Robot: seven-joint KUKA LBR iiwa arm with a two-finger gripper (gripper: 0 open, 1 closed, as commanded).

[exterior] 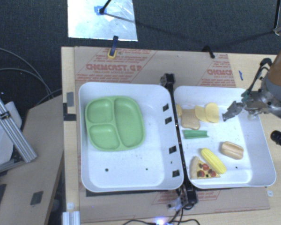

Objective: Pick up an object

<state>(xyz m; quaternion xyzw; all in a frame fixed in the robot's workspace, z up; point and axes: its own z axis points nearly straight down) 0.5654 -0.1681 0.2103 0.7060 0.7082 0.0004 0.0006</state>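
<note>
Gripper (232, 111) hangs over the upper right part of the right bin (257, 139), its dark fingers pointing left toward the food toys; whether they are parted or closed cannot be told, and nothing shows between them. Just left of it lies a round yellow chip (211, 112), touching a tan toast slice (191, 118), with a smaller yellow piece (179, 110) against the bin's left wall. Below them a flat green bean (195, 134) lies crosswise. Lower still sit a brown bread roll (232, 150), a yellow corn cob (213, 160) set at a slant, and a pizza slice (202, 168) with red dots, touching the cob. Across the divider, the left bin (154, 172) bears a pale green plate (115, 123) with three compartments, toward its upper left.
</note>
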